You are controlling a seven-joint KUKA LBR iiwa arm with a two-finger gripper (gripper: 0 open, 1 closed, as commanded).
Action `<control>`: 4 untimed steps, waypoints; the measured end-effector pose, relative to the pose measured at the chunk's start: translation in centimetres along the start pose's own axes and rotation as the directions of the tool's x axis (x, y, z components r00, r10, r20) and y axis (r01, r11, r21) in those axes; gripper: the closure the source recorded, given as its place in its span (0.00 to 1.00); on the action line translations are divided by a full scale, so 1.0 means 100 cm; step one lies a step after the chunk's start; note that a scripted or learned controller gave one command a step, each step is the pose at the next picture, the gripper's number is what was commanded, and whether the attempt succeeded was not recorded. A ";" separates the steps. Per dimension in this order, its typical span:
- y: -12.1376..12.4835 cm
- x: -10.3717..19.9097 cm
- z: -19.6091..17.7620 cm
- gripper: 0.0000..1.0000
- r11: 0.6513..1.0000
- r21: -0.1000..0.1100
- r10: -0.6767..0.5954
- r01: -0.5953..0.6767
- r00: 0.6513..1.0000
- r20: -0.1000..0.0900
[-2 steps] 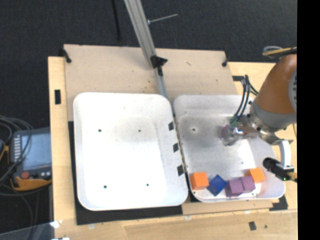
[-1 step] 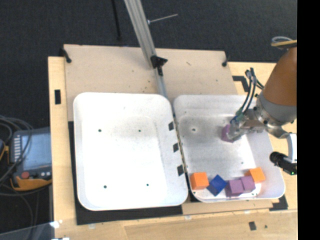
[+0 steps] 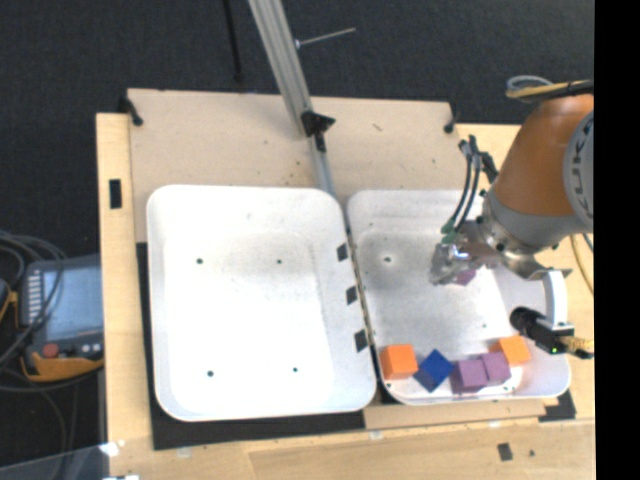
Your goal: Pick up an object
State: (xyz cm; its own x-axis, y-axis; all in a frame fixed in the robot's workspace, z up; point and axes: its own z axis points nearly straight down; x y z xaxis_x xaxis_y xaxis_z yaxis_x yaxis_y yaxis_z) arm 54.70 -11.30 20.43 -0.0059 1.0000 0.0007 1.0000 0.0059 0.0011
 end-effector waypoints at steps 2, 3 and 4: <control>0.002 0.105 -0.010 1.00 1.000 -0.001 -0.002 0.002 1.000 -0.001; 0.001 0.154 -0.005 1.00 1.000 0.002 -0.001 0.001 1.000 -0.001; 0.006 0.200 -0.008 1.00 1.000 0.001 -0.001 0.001 1.000 -0.001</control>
